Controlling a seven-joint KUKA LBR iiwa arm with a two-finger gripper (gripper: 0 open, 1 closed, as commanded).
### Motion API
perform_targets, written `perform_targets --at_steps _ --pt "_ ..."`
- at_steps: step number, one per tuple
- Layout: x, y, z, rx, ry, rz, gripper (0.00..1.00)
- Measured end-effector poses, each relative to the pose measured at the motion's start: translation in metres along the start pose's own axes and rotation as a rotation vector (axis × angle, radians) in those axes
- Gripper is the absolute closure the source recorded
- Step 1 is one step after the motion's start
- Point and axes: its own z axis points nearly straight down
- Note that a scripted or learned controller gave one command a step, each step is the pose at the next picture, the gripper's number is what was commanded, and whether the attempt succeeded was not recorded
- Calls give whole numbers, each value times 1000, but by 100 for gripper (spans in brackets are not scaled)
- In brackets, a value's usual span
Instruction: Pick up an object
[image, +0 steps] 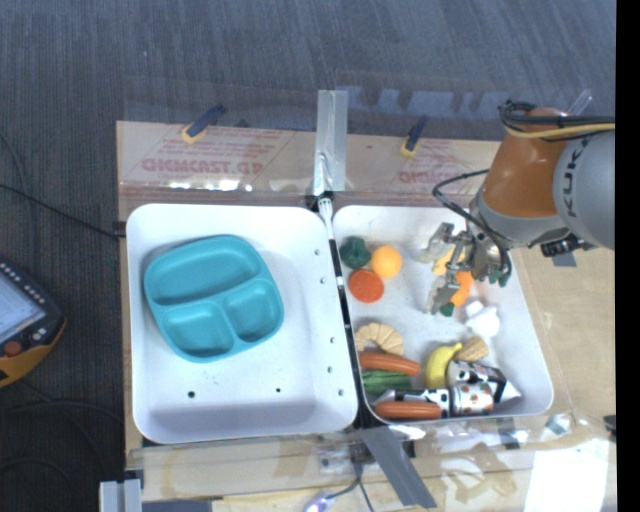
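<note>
The arm (545, 185) is reaching in from three o'clock, its orange band sitting over the upper right corner of the right bin (530, 345). The gripper (452, 275) is hanging low inside that bin, toward its two o'clock region, and its metal fingers (440, 297) are pointing down toward seven o'clock. Something small and orange (461, 287) is showing right against the fingers, but I cannot tell whether the fingers are spread or closed, or whether they are actually holding it.

Just at five o'clock from the gripper a white piece (483, 321) is lying. At nine o'clock from the gripper an orange ball (386, 261) is sitting beside a dark green item (353, 250), with a red-orange round (366, 287) just below them. Toward six o'clock in the bin a croissant-like pastry (379, 337), a carrot (390, 363), a yellow banana (440, 363) and a black-and-white toy (474, 390) are crowding together.

In the left bin (170, 405) a teal divided tray (212, 295) is resting, tilted, near its ten o'clock side.
</note>
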Motion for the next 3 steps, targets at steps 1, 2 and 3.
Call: perform_targets --at_steps 1,2,3 --pt "30 -20 11 -6 5 63 0" --pt "13 9 11 -4 6 112 0" --pt "11 10 -1 -2 -1 111 100"
